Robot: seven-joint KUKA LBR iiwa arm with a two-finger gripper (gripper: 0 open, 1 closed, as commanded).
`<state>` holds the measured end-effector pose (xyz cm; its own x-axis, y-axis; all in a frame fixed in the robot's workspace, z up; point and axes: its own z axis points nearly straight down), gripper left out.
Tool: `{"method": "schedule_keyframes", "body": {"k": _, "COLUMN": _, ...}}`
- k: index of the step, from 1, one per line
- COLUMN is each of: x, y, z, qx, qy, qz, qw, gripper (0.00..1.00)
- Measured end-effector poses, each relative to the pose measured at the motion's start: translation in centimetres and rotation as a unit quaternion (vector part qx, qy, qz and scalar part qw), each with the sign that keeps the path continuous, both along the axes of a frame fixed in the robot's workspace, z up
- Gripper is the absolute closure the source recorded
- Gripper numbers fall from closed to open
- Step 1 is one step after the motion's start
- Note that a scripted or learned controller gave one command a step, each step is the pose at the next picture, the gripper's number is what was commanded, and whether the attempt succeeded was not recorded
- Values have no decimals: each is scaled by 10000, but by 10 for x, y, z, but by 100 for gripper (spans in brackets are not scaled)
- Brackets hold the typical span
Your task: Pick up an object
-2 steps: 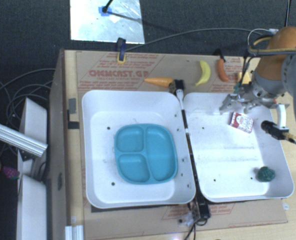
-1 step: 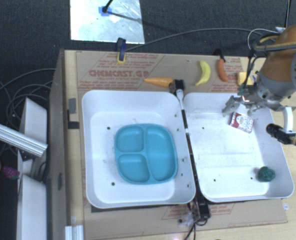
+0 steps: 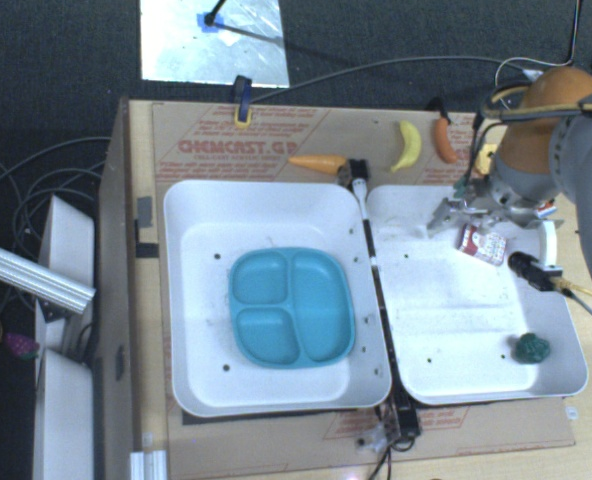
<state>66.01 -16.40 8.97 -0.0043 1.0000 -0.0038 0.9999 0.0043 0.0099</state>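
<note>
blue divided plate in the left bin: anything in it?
Empty. The blue plate lies flat in the left bin, and all three compartments show bare blue with nothing inside.

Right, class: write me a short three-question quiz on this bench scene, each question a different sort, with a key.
1. True or false: the blue divided plate lies in the left bin.
2. Multiple choice: which object sits near the front right corner of the right bin? A) banana B) dark green object C) carrot
3. Fill in: the banana, the carrot and the sausage lie on the ____ behind the bins.

Key: 1 true. 2 B, the dark green object. 3 cardboard.
</note>
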Motion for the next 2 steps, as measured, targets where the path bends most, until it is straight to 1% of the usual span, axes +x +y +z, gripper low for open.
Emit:
{"method": "schedule_keyframes", "body": {"k": 1, "x": -10, "y": -37, "z": 87, "qx": 1, "qy": 16, "qz": -13, "qw": 10000, "gripper": 0}}
{"method": "schedule_keyframes", "body": {"k": 2, "x": 1, "y": -42, "z": 32, "qx": 15, "qy": 45, "qz": -4, "qw": 10000, "gripper": 0}}
